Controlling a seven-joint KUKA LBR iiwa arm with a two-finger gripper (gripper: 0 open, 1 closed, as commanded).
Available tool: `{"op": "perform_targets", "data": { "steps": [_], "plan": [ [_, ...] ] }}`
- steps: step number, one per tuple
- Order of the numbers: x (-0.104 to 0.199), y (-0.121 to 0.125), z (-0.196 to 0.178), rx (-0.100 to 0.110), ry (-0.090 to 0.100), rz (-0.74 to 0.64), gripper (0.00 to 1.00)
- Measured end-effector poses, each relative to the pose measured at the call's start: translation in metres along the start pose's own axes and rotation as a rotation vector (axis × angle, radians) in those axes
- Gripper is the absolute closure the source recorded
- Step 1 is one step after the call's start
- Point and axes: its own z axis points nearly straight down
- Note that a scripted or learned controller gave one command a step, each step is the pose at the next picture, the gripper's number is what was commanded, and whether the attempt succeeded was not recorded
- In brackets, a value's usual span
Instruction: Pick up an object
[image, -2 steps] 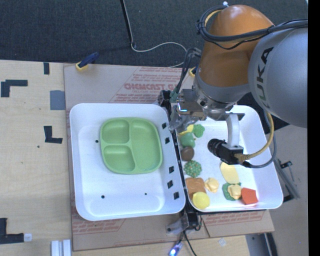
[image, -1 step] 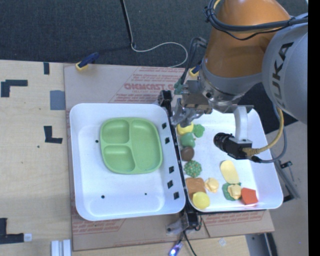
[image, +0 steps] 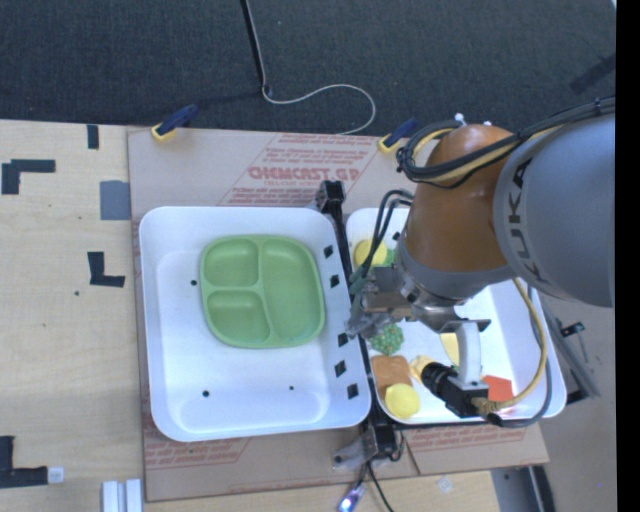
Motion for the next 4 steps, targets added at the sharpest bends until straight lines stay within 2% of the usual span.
{"op": "perform_targets", "data": {
  "steps": [1, 2, 3, 4],
  "plan": [
    [0.039, 0.003, -0.119, -0.029, 0.006, -0.011, 1.0],
    [0.165, 0.045, -0.127, -0.021, 0.006, -0.018, 1.0],
    [0.077, 0.023, -0.051, -0.007, -0.001, 0.003, 1.0],
    [0.004, 0.002, -0.023, -0.012, -0.001, 0.004, 1.0]
  ]
}}
